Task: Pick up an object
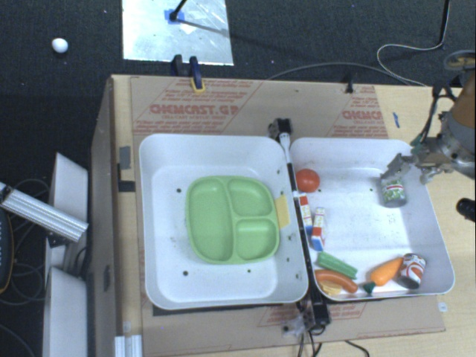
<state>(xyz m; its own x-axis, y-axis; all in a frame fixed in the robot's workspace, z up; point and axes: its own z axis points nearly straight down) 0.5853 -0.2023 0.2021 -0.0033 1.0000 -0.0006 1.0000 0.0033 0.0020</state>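
My gripper point(396, 178) reaches in from the right over the upper right part of the right bin point(357, 158). A small can with a green and white label point(393, 193) sits directly at its tip, touching or nearly touching it. I cannot tell whether the can is gripped. Other objects lie in the same bin: a red tomato point(307, 179) at the upper left, a red, white and blue carton point(316, 227) along the left wall, and a green vegetable point(336, 264), a hot dog point(335, 281), a carrot point(385, 271) and a dark round item point(412, 269) along the front.
The left bin point(163, 162) holds a green divided tray point(230, 220) with a yellow piece point(282, 211) at its right edge. A dark divider point(296, 214) runs between the bins. Cables point(416, 50) trail behind the bench at the upper right.
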